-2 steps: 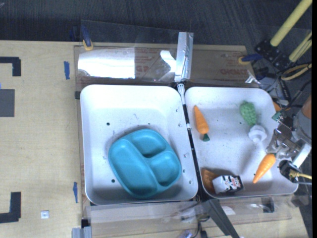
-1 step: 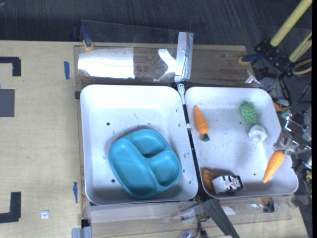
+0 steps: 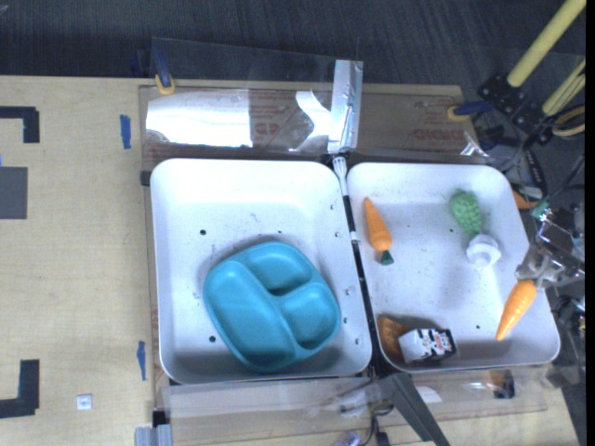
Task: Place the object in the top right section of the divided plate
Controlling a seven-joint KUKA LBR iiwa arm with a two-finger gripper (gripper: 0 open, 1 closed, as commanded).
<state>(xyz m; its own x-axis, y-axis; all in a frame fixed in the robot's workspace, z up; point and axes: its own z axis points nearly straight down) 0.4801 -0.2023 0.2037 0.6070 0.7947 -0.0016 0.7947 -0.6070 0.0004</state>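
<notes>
Plate [image 3: 270, 307] (blue, divided) sits in left bin [image 3: 177, 249]

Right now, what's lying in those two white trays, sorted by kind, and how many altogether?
Carrots: 2
Green leafy vegetable: 1
Small white piece: 1
Brown and black-and-white packet: 1
Blue divided plate: 1
Total: 6

Smooth shiny blue plastic divided plate [image 3: 271, 303] inside a matt white plastic bin [image 3: 177, 249], on a pale wood bench [image 3: 74, 277] beside it.
</notes>
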